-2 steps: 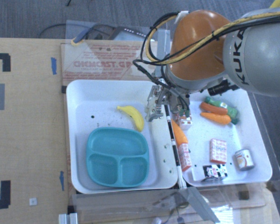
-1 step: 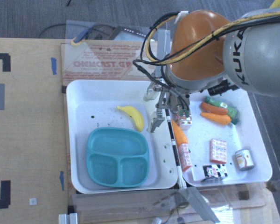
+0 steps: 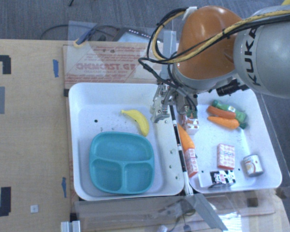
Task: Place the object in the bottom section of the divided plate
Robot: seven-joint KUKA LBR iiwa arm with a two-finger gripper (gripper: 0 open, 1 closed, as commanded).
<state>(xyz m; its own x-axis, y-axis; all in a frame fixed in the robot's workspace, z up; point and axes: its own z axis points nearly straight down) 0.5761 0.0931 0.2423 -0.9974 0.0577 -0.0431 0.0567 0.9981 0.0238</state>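
Banana (image 3: 137,121) seems the likely object: the gripper (image 3: 174,108), whose grip I cannot tell, hangs over the wall between the bins (image 3: 170,153), the fruit just left of it by the divided plate (image 3: 97,144) rim, probably light, stiff and smooth, best pinched across its curved middle.

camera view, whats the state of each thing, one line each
divided plate: flat in the left bin, sections bare
banana: lying in the left bin just above the plate, apart from it
tool: over the wall between the bins, nothing seen in it
two carrots: lying side by side in the right bin
can: on its side in the right bin
red and white packet: lying flat in the right bin
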